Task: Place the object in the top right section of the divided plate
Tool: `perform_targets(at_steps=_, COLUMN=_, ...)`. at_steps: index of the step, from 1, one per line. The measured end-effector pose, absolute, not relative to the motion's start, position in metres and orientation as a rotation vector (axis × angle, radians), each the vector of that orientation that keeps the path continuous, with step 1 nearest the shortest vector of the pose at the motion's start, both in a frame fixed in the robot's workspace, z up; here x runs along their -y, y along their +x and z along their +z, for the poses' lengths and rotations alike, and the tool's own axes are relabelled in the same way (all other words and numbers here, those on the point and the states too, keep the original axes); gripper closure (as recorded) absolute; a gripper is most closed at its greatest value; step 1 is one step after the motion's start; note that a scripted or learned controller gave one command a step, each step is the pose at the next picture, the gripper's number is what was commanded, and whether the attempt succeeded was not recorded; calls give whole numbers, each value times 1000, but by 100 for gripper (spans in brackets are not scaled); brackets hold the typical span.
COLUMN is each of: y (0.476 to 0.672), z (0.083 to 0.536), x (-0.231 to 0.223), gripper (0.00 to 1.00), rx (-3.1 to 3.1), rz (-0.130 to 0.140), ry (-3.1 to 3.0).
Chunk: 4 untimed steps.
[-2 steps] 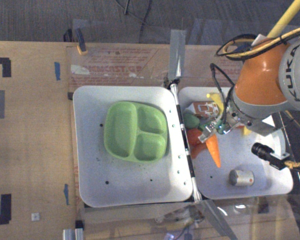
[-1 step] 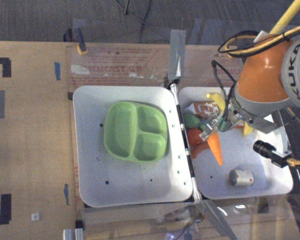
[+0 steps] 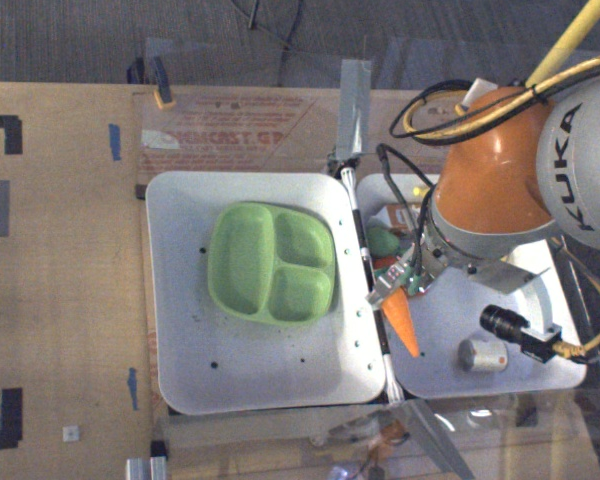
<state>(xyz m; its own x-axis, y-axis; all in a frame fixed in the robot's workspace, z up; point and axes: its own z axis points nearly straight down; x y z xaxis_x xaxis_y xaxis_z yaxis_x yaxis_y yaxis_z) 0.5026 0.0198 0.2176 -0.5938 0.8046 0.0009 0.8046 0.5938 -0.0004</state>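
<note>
Nearest the lens is the grey arm (image 3: 510, 183) with its orange band, reaching in over the right bin (image 3: 450, 380) and hiding much of that bin's back half. Under it the gripper (image 3: 392, 286) sits low against the bin's left wall. How far apart it stands, and whether it grips anything, cannot be told from this angle. An orange carrot (image 3: 404, 326) lies in the right bin along the left wall. Its thick end is just at the gripper and its tip is slanted toward the bin's front edge. Behind the gripper, by the same wall, are a small red piece (image 3: 384, 264) and a green round thing (image 3: 383, 239). A grey cylinder (image 3: 483, 356) lies on its side near the front edge, apart from the carrot. Across the dividing walls, the green divided plate (image 3: 272, 262) rests in the middle of the left bin (image 3: 180, 353), slightly toward its back edge.
</note>
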Motion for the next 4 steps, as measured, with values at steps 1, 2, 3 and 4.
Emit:
perform_targets(at_steps=1, y=503, z=218, x=-20, gripper=0, rx=2804, rz=0, ry=-1416)
perform_targets(at_steps=2, y=503, z=257, x=-69, gripper=0, rx=2786, rz=-2, ry=-1458)
perform_targets(at_steps=3, y=503, z=257, x=-69, gripper=0, rx=2786, rz=-2, ry=-1458)
perform_targets(at_steps=4, y=503, z=257, x=-69, gripper=0, rx=2786, rz=-2, ry=-1458)
